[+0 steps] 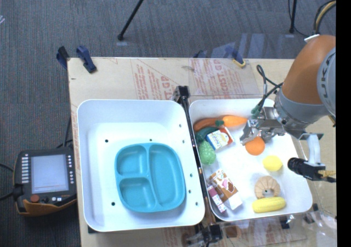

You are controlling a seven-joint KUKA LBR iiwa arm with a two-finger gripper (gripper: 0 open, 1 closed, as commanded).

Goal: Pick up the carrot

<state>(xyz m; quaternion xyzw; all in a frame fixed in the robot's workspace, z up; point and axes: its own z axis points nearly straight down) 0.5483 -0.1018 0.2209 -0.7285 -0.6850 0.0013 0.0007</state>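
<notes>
Carrot (229, 121): lies near the far edge of the right bin (299, 199), orange body pointing right, green top at its left end. Just in front of it sits a small carton (219, 139), with a green vegetable (207, 154) beside the bin's left wall. Jaws (255, 131): poised over the bin just right of the carrot, above an orange ball (255, 147); how far apart they stand cannot be told, and nothing is seen held between them. Further right and nearer: a lemon (272, 163), a round biscuit-like piece (267, 188), a corn cob (269, 205) and a printed box (225, 189). Left bin (96, 117): holds a blue divided plate (149, 177). Both bins rest on the tabletop (137, 76); a pendant (46, 177) with a screen lies off to the left.
</notes>
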